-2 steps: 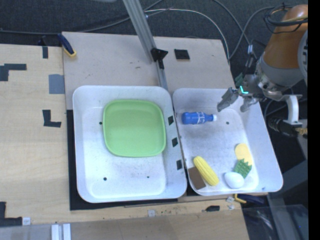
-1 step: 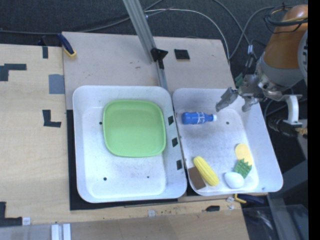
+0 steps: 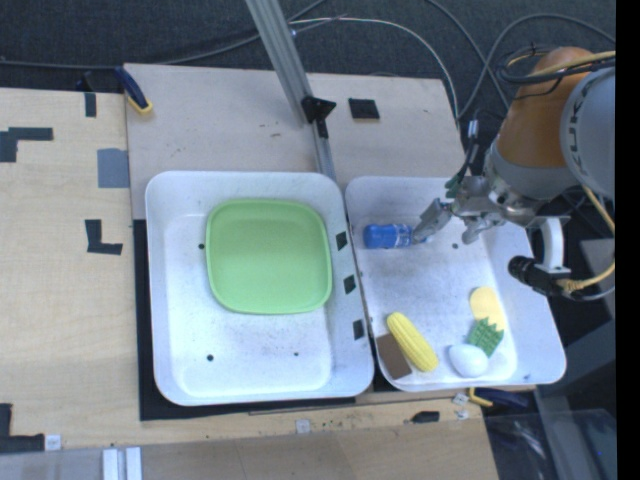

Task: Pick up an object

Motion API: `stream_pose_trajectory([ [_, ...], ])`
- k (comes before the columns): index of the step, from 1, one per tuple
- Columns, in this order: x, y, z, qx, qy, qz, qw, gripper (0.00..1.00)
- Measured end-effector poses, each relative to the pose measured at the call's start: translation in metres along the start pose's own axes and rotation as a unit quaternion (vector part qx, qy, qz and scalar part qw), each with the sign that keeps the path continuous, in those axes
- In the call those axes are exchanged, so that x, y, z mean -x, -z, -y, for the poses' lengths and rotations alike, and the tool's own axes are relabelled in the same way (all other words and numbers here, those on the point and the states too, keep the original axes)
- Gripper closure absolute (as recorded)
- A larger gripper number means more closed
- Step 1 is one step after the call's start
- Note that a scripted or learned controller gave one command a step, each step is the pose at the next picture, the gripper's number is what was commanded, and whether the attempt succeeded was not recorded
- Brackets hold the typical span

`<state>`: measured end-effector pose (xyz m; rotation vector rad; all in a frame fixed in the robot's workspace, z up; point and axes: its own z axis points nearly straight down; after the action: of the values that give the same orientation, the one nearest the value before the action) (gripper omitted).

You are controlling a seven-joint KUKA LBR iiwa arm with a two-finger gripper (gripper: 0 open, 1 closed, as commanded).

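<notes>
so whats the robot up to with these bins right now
The arm reaches into the right bin with its pincer low beside a blue object near the bin's back left. Whether it grips it can't be told. Toward the front of that bin lie a corn cob, a brown block, a white item and a yellow-and-green one. The left bin holds a green plate.

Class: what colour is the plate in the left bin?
Light green plate, seen clearly in the camera view.
</notes>
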<state>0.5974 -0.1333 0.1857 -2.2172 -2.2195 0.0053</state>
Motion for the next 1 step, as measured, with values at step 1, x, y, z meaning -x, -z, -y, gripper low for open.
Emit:
stream_pose_trajectory([
  [1,0.0004,-0.0427,0.0015,0.000,0.000,0.000,1.0000,0.00],
])
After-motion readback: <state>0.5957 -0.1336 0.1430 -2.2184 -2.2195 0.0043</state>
